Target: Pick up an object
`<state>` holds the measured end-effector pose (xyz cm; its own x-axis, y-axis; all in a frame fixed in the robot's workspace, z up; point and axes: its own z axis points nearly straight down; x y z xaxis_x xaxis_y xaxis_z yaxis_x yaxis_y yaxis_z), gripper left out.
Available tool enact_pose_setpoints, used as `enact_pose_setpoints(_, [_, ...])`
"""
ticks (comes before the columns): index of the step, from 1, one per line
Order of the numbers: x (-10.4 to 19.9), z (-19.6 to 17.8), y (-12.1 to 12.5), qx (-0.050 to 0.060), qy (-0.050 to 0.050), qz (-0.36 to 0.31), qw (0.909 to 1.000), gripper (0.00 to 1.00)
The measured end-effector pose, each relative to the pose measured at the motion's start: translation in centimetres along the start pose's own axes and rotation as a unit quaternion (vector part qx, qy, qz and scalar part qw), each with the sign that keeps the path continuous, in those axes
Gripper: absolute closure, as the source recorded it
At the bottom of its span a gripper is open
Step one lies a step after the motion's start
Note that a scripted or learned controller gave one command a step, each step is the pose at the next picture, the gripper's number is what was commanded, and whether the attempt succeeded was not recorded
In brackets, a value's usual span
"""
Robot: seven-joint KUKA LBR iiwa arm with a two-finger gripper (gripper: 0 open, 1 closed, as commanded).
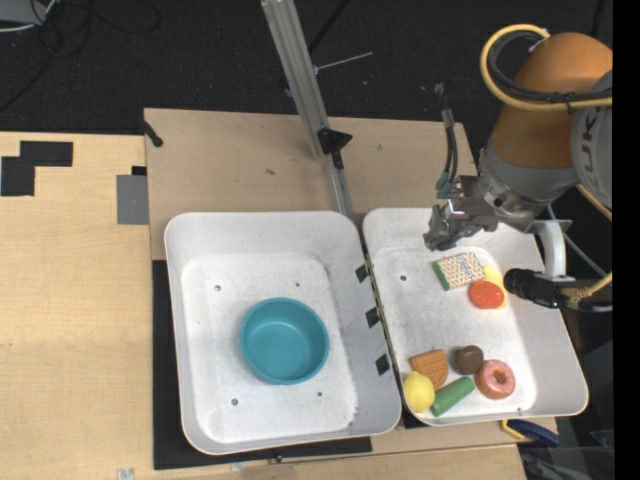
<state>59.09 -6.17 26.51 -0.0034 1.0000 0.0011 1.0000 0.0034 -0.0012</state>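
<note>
Two white bins side by side. Left bin (190, 248) has one teal bowl (284, 340), sitting a bit toward 5 o'clock of centre, well apart from everything else.

Right bin (400, 298) holds all the small stuff, so any pick target is here. Cluster at the bin's 6 o'clock: lemon (419, 392), cracker (431, 365) touching it at 12, green pickle (453, 395) lying tilted just beside the lemon at 3, brown piece (467, 358) and pink donut (496, 379) near each other at the cluster's 3 o'clock side. Packed tight, probably slid down toward the low edge of the bin; awkward to grab one without bumping neighbours.

Second group nearer the bin's 1 o'clock: checkered card (460, 269), flat and tilted, with an orange ball (487, 294) just beside it at 4 o'clock, touching or nearly, can't tell.

Gripper (445, 230) hangs over the bin's 12 o'clock rim area, at 11 o'clock of the card, close to it. Nothing visible between the fingers. How wide they stand: cannot tell, too dark and small from this slant.

Judgement: nothing picked yet. Likeliest target is the card or ball, since they're nearest the gripper and have more room around them than the 6 o'clock pile. Card lies flat, hard to pinch; ball may roll off if the fingers land off-centre.

A slanted metal rail (305, 98) runs from 12 o'clock down to the gap between bins, not in the arm's way.
</note>
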Motion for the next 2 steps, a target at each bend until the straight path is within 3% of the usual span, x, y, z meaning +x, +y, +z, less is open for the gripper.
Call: enact_pose_setpoints(2, [10.3, 2.7, 1.6, 0.0, 0.0, 0.0, 1.0, 1.0])
